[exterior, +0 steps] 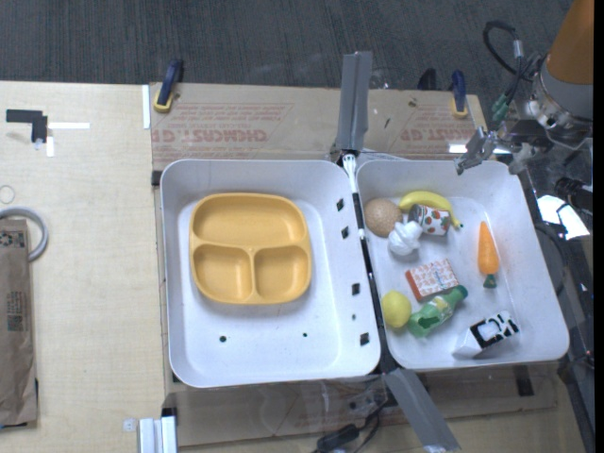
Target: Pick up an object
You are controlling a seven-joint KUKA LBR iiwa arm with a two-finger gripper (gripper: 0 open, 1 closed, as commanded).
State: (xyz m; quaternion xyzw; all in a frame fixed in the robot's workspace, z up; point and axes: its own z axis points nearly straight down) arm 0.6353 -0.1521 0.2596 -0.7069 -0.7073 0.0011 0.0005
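- We see the jaws point(475, 151) at the top right, above the far rim of the right bin point(538, 253), hanging off the grey arm with the orange band point(576, 41).
- Jaw state: we cannot tell, the tips are too small and cluttered by cables.
- Nothing sits between the jaws that we can make out.
- Candidate objects all lie on the right bin floor, below and left of the jaws:
- banana point(427, 201), the nearest to the jaws, touching a small red and white box point(433, 221)
- brown round item point(381, 216) at the bin's left wall, with a white lumpy item point(405, 238) just beside it
- carrot point(487, 248), upright along the right side, well apart from the cluster
- red patterned flat box point(431, 278) mid-bin
- lemon point(395, 308) touching a green bottle point(436, 311)
- black and white item point(494, 330) near the front right corner
- The left bin point(184, 347) carries a yellow divided plate point(250, 248).
- The desk point(85, 253) to the left bears a brown paper bag point(14, 328).
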